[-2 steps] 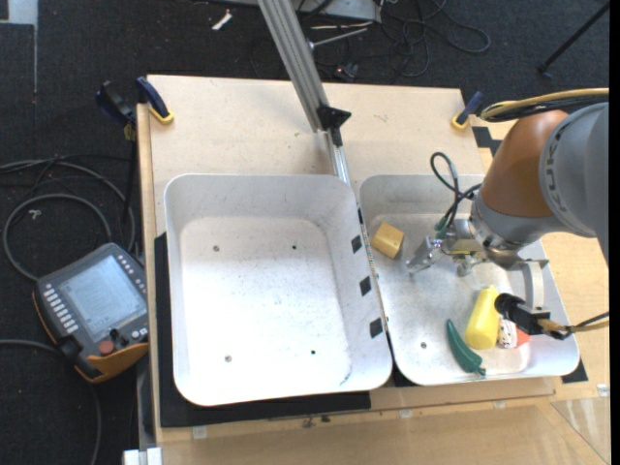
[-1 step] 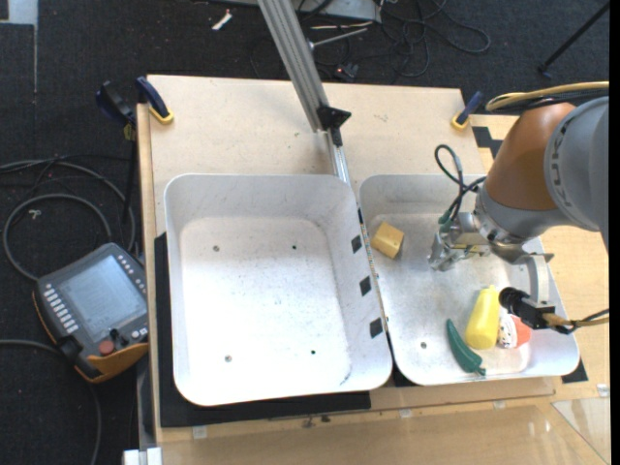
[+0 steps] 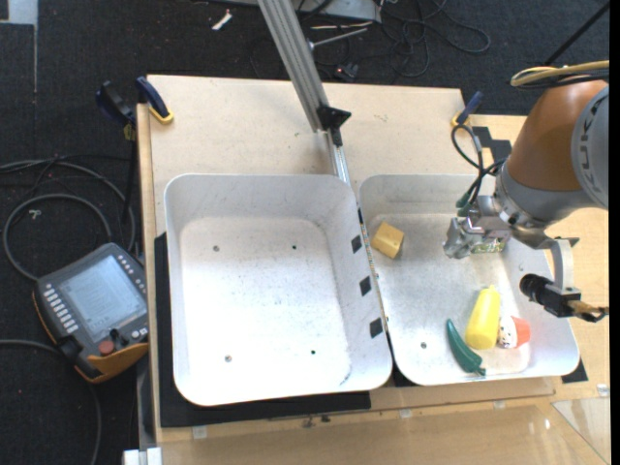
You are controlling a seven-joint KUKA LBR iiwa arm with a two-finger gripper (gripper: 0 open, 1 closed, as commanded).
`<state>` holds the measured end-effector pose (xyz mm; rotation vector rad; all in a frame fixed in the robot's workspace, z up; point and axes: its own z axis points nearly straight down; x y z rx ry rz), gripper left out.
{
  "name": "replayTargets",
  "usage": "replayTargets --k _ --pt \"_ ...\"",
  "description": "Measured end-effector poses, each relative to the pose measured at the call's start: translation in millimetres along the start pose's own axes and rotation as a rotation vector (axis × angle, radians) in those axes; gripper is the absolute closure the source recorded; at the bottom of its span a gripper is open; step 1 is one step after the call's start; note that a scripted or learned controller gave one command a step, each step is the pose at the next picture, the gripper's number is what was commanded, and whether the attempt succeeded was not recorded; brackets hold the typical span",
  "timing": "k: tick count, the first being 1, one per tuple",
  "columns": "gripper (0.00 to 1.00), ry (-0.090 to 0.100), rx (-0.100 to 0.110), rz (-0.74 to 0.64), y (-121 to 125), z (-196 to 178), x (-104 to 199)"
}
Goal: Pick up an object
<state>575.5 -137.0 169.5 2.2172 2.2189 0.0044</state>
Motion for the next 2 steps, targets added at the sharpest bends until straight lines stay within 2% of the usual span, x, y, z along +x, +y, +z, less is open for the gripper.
replayTargets --k 1,2 --pt "1.00 -0.001 -0.003 -0.002 5.8 -63.6 0.2" --pt "1.00 0.000 0.003 -0.001 6.6 -68.6 0.4"
